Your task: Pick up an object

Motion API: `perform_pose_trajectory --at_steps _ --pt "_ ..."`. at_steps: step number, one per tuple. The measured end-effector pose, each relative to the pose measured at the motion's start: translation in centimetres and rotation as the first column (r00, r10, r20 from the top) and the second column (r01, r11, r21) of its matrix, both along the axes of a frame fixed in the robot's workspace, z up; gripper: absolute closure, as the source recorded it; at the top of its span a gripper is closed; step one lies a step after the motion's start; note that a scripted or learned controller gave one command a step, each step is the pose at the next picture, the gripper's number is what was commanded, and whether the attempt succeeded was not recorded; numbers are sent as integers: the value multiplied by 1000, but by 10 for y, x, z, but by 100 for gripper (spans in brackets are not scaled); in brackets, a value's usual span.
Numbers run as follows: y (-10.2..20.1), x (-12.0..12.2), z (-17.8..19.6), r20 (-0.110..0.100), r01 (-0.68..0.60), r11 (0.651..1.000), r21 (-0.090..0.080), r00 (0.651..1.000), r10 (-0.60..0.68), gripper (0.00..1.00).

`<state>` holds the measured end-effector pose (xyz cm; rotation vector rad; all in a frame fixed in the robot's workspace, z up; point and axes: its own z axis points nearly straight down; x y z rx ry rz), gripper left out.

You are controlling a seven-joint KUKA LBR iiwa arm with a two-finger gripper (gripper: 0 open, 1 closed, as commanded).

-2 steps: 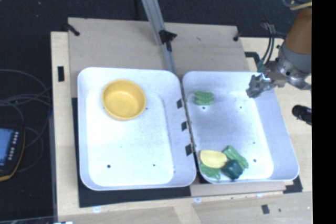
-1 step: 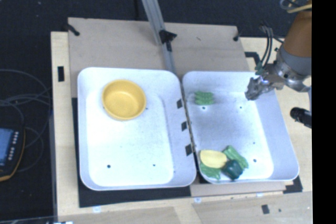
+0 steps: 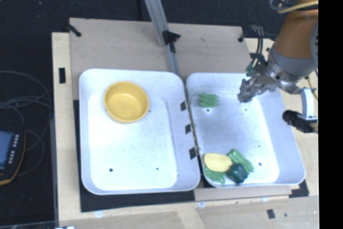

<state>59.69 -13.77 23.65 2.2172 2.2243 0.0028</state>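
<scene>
The gripper [image 3: 245,95] hangs over the right bin [image 3: 268,131] near a green toy [image 3: 208,100]; its finger state is unclear.

A yellow bowl [image 3: 126,102] is seen in the white left bin [image 3: 134,169]; green and yellow pieces [image 3: 228,166] beside it, rightward.

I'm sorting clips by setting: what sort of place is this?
Most likely a robotics lab bench: two white bins side by side, toy-like items such as a yellow bowl, and a gripper over the right bin.
</scene>
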Motion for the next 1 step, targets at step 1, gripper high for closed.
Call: perform_pose_trajectory --at_steps 1 --pt "56 -6 -8 -2 0 1000 0 1000 0 100"
